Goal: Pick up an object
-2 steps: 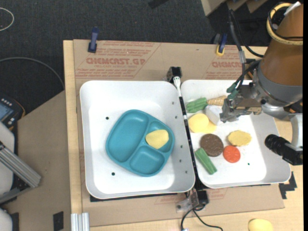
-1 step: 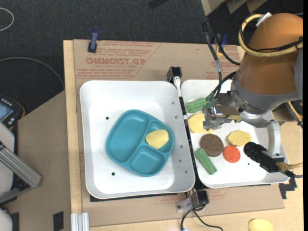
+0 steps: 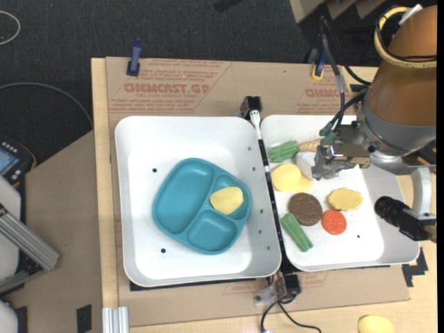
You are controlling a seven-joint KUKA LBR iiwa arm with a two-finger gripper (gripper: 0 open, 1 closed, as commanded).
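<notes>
The right bin (image 3: 388,252) holds several toy foods: a green piece (image 3: 283,150) at its far left, a pale yellow lump (image 3: 286,177), a brown round cookie (image 3: 304,208), a yellow piece (image 3: 345,199), a red round piece (image 3: 334,222) and a green stick (image 3: 296,232). My gripper (image 3: 324,168) hangs over this bin, just right of the pale yellow lump and above the brown cookie. I see nothing between its fingers. The left bin (image 3: 139,151) holds a teal divided plate (image 3: 198,205) with a yellow food piece (image 3: 226,199) in its right compartment.
The grey arm with its orange band (image 3: 409,54) covers the right bin's far right part. A black part (image 3: 399,215) sticks in over the bin's right rim. Blue clamps (image 3: 134,57) hold the cardboard bench top at the back. Another yellow object (image 3: 374,323) lies off the bench at bottom right.
</notes>
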